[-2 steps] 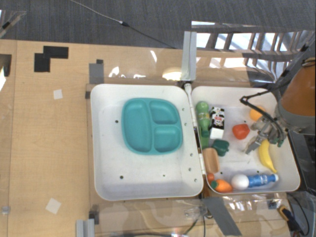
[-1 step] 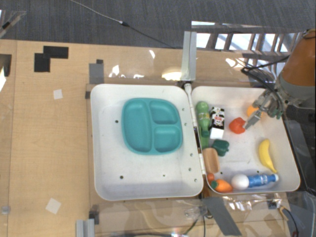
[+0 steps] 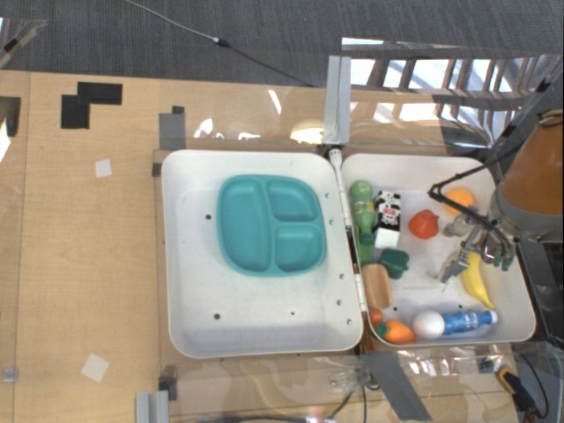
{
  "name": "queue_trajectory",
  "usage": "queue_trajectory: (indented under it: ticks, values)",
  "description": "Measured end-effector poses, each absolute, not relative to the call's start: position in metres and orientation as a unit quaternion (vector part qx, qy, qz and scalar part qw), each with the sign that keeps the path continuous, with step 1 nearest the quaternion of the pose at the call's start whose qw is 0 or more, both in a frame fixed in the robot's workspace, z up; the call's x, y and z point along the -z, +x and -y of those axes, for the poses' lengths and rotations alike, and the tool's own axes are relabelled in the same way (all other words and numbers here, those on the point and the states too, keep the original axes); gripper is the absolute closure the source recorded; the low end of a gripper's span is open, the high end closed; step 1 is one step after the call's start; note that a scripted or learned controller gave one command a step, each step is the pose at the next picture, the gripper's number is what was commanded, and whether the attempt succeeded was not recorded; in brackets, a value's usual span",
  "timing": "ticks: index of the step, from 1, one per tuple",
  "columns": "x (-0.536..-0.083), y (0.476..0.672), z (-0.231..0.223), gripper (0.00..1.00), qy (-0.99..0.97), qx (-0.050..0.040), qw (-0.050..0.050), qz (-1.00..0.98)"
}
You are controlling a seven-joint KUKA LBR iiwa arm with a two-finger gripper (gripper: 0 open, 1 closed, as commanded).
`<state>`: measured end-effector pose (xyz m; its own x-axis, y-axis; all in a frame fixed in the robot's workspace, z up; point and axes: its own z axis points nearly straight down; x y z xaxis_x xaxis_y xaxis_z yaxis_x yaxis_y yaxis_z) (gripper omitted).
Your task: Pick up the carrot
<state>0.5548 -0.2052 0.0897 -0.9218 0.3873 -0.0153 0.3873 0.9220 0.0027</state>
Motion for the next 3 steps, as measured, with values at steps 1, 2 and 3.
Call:
queue_trajectory:
  ticks: [1, 2, 3]
  values:
    - [-0.145, 0.648, 0.203, 0.00, 0.227, -0.0004, 0.009, -0.974]
    - [-0.088, 0.656, 0.208, 0.00, 0.234, 0.0012, 0.002, -0.972]
    - [-0.103, 0.661, 0.206, 1.00, 0.232, 0.0009, 0.011, -0.973]
